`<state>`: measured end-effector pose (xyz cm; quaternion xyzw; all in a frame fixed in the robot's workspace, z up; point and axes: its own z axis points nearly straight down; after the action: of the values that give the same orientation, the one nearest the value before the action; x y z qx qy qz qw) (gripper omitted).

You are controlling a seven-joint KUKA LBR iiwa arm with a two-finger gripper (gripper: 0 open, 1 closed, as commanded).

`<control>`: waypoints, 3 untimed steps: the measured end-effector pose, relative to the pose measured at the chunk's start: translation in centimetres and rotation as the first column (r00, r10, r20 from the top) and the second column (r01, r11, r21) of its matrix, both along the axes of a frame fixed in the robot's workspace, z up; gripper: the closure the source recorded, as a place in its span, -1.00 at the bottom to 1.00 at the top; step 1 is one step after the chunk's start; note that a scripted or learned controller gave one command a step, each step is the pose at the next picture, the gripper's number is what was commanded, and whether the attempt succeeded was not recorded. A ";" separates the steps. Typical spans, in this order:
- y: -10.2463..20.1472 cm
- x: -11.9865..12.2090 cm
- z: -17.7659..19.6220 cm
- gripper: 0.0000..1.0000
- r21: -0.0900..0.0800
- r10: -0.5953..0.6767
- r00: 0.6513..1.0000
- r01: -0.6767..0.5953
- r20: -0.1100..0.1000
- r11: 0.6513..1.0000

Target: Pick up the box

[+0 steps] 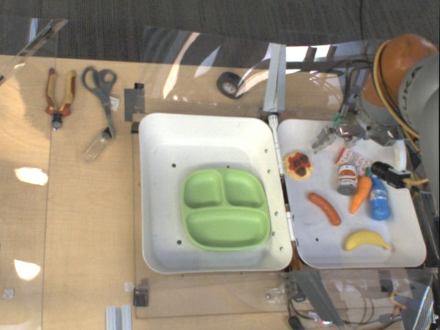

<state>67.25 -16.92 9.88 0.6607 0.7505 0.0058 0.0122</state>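
Note:
The box (349, 158) is small, red and white, and lies near the back of the right bin (405, 256), next to a can (347, 179). My gripper (342, 137) hovers just behind and above the box at the bin's far edge. It is open, with one grey finger (322, 141) splayed to the left. Nothing sits between the fingers. The grey arm with its orange band (405, 64) comes in from the upper right.
The right bin also holds a round pizza toy (298, 164), a sausage (324, 208), a carrot (360, 193), a blue bottle (379, 202) and a banana (366, 240). A green divided plate (225, 208) lies in the left bin (158, 184). Pliers (58, 96) and scissors (102, 91) rest on the bench.

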 end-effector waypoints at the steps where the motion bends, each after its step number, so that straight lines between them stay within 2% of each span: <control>1: 0.1 0.2 1.2 1.00 -0.003 0.004 1.000 -0.004 0.007 1.000; 2: 0.1 0.2 1.2 -1.00 -0.002 0.004 1.000 -0.004 0.006 1.000; 3: -0.3 -1.4 0.1 -1.00 -0.001 0.071 0.997 -0.071 0.009 0.997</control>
<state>65.88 -17.18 10.01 0.6335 0.7735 0.0088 0.0158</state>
